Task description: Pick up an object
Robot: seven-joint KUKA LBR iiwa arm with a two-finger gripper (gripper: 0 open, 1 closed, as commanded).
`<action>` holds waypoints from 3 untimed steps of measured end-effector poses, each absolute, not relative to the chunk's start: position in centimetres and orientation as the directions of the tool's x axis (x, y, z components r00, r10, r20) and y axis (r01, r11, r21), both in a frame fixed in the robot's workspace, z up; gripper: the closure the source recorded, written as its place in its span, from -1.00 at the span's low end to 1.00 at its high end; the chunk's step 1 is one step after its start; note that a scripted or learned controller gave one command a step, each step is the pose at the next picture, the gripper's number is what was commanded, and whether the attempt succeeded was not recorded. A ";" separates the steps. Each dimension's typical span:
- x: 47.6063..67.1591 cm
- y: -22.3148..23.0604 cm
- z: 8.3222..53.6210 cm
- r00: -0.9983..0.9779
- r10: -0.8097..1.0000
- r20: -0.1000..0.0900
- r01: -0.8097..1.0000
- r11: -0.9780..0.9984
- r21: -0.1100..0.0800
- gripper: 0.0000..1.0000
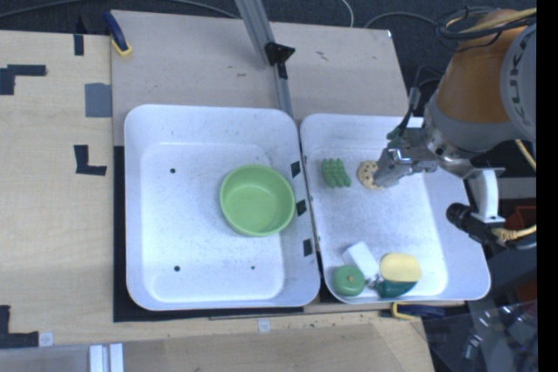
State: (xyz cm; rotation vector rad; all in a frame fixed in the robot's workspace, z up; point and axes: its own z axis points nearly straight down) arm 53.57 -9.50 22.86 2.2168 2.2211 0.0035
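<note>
Over the right bin point(453, 274), the end effector point(380, 176) hangs low, touching a small tan piece point(368, 174); whether it grips cannot be told. Just left lies a green ridged block point(335, 172). Near corner: green ball point(350, 280), yellow object point(400, 267). Left bin point(174, 274) holds a green bowl point(256, 200).

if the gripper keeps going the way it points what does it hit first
Probably the small tan cookie-like piece, right at the gripper tip; the green ridged block lies beyond. Height above the bin is unclear.
</note>
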 end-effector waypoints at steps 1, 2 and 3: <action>55.0 -4.5 21.8 -0.006 1.000 0.001 1.000 0.006 -0.002 1.00; 56.4 1.7 22.6 -0.009 1.000 0.002 1.000 0.009 -0.001 1.00; 58.0 6.7 23.5 -0.007 1.000 0.002 1.000 0.007 0.000 1.00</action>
